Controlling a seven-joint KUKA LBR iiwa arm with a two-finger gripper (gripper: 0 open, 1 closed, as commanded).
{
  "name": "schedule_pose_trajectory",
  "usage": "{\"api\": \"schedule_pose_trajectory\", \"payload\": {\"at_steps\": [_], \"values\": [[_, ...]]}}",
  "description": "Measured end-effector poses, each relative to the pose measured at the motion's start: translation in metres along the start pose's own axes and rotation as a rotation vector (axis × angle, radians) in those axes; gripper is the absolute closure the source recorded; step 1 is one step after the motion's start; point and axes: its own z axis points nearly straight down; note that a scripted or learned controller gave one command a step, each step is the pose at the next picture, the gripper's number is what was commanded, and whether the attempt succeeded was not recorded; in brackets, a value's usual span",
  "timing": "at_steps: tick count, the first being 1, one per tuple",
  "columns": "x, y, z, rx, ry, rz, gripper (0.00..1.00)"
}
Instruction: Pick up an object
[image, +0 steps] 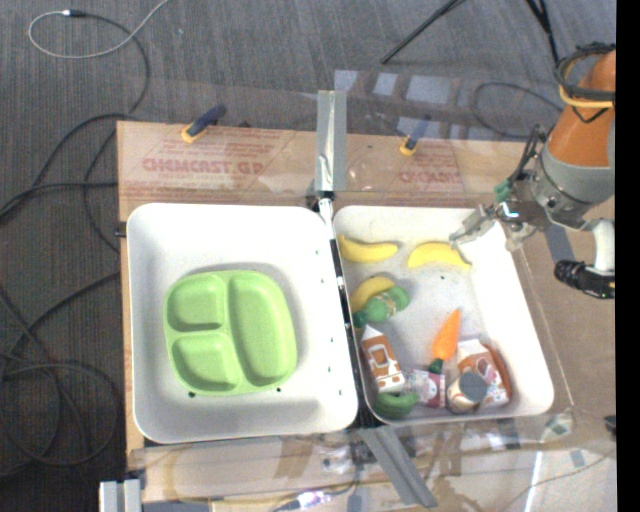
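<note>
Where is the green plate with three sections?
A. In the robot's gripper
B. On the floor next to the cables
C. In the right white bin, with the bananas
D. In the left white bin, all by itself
D. The green plastic divided plate lies flat in the left shallow white bin, while the yellow bananas sit in the right white bin.

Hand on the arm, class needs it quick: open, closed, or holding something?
Hand: cannot be told; it sits at the right bin's top right edge, beside a banana.
</note>
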Motion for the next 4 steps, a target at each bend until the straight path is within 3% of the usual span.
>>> {"api": "schedule_pose_trajectory", "payload": {"at_steps": [1,2,3,4], "values": [[-0.012,0.051,0.008,0.001,-0.006,0.342,0.00],[0.008,0.005,0.123,0.000,0.000,0.281,0.00],[0.010,0.005,0.115,0.002,0.002,0.278,1.00],[0.010,0.005,0.115,0.003,0.002,0.278,0.00]]}}
